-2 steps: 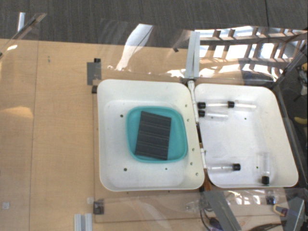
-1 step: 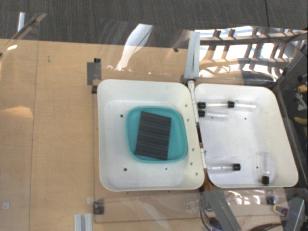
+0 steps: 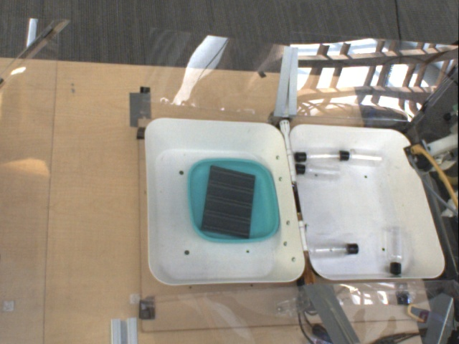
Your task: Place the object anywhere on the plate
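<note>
- Pale wooden surface (image 3: 72, 192) across the left and middle of the frame, with dark ribbed floor (image 3: 179, 6) along the top edge.
- Glare streaks on a clear sheet over the wood, brightest at upper centre.
- Two shallow white bins side by side at centre right, their inner rims touching.
- Left bin (image 3: 166, 256): rounded square, with a teal plate (image 3: 267, 213) near its middle.
- Dark grey ribbed object (image 3: 229, 201): rectangular, flat on the plate, fully inside the plate's rim, turned slightly off square to the bin walls, long side running top to bottom of the frame.
- Right bin (image 3: 373, 213): several clear tubes with black caps lying flat and well apart from one another.
- Upper tubes (image 3: 323, 156) near the bin's upper left corner, close to the shared rim.
- Another tube (image 3: 331, 250) at lower left of that bin, and one more (image 3: 393, 253) near its lower right corner.
- Grey metal post (image 3: 287, 77) rising from the seam between the bins toward the top of the frame.
- Sunlit metal framework (image 3: 373, 70) at upper right.
- Small dark bracket (image 3: 139, 107) just off the left bin's upper left corner.
- Cables (image 3: 437, 156), one yellow, and dark hardware at the right edge of the frame.
- No telling whether the gripper is apart or together.
</note>
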Motion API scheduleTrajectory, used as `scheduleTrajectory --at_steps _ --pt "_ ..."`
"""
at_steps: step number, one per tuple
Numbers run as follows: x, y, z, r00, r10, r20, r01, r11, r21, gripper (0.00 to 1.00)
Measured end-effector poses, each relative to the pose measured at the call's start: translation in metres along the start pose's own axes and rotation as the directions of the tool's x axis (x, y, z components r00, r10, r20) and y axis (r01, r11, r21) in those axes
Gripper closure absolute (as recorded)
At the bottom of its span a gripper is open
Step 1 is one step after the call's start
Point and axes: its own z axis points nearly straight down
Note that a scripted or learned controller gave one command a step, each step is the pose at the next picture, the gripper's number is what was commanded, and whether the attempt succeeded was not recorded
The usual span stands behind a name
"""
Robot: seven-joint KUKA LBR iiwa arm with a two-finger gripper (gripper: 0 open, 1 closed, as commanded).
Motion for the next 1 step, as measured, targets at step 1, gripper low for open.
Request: scheduleTrajectory --at_steps 1 --pt "-0.0156 -0.0502 0.0329 1.0 -0.005 0.0 0.005 1.0 0.001 0.0"
